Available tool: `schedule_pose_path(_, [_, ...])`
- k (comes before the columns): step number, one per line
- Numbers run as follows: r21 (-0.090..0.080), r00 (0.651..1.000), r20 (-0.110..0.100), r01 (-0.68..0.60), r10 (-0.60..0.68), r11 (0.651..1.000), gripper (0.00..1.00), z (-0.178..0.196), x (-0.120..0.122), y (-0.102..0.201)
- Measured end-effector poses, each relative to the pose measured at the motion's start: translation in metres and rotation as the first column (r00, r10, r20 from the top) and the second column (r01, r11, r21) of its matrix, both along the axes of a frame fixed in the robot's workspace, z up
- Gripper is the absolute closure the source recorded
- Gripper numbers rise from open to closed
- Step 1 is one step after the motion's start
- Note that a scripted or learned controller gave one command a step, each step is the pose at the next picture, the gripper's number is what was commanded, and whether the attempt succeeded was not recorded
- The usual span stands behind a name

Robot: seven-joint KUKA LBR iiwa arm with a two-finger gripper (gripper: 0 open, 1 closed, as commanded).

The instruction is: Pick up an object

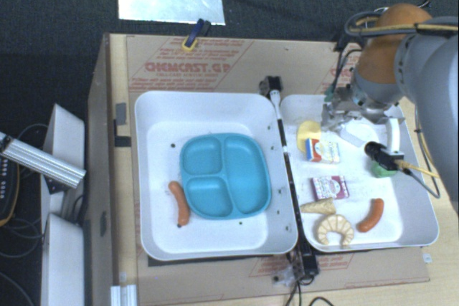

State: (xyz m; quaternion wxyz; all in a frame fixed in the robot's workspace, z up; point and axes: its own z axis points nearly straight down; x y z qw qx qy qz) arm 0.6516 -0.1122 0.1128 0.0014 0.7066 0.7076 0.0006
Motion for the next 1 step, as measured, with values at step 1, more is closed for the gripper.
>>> schedule_pose_path(1, [0.0,1.0,0.0,-0.001,0.001,1.0,0.0,-0.0001,0.0,0.0004])
